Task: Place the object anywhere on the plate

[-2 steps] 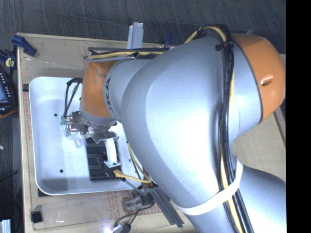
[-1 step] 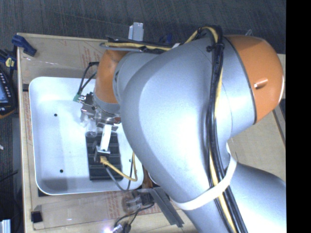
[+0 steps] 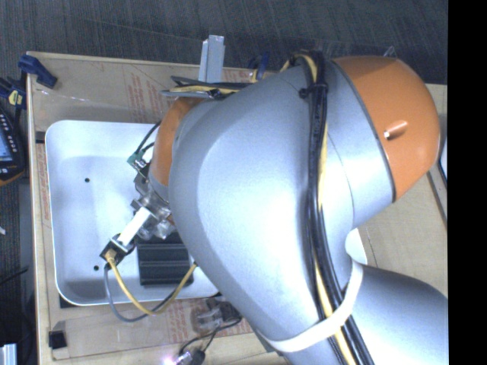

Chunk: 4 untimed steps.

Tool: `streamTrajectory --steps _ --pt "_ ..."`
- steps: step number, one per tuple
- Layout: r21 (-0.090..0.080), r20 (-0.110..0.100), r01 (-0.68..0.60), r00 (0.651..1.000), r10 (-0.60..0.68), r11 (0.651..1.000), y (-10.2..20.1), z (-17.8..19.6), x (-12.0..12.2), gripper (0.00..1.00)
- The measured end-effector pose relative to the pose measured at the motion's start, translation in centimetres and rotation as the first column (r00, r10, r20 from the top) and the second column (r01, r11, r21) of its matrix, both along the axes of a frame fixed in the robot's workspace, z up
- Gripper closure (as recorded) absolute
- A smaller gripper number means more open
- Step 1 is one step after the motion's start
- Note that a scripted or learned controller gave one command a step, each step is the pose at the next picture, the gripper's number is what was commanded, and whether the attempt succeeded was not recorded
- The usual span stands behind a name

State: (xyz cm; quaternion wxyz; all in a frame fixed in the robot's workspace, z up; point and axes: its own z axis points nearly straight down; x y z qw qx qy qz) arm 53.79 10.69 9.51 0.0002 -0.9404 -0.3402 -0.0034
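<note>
One grey KUKA arm [image 3: 259, 204] with its orange band [image 3: 396, 128] blocks most of the frame, reaching in from 3 o'clock and bending down over the shallow white plastic bin [image 3: 68, 173] on the left. Near the bin's 5 o'clock corner sits a black ribbed block [image 3: 162, 262], apparently part of the wrist hardware; a yellow cable [image 3: 144, 303] loops under it, over the bin's near rim. From it a small white bracket [image 3: 129, 234] juts toward 8 o'clock. The gripper [image 3: 152, 204] lies in that cluster, low over the bin floor; open or closed, cannot tell. Task object and plate: neither can be made out, so the direction from gripper to object is not readable; likely hidden under the arm. Bin floor shows bare white toward 9 and 11 o'clock, with two tiny dark specks. Far side: wooden bench [image 3: 99, 90], grey upright post [image 3: 213, 55] at 12 o'clock, blue clamp [image 3: 36, 68] at 10 o'clock.
</note>
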Motion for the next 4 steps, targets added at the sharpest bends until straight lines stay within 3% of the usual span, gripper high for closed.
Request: streamTrajectory --steps 1,2,3,4 --pt "0.001 -0.003 -0.001 1.000 0.001 1.000 0.1 -0.1 -0.1 0.00" --pt "0.003 -0.011 -0.008 1.000 0.008 1.000 0.2 0.7 -0.3 1.00" --pt "0.000 -0.010 -0.207 0.978 0.207 0.978 6.7 6.9 5.2 1.00" --pt "0.000 -0.011 -0.337 0.941 0.337 0.942 1.4 7.7 7.0 1.00"
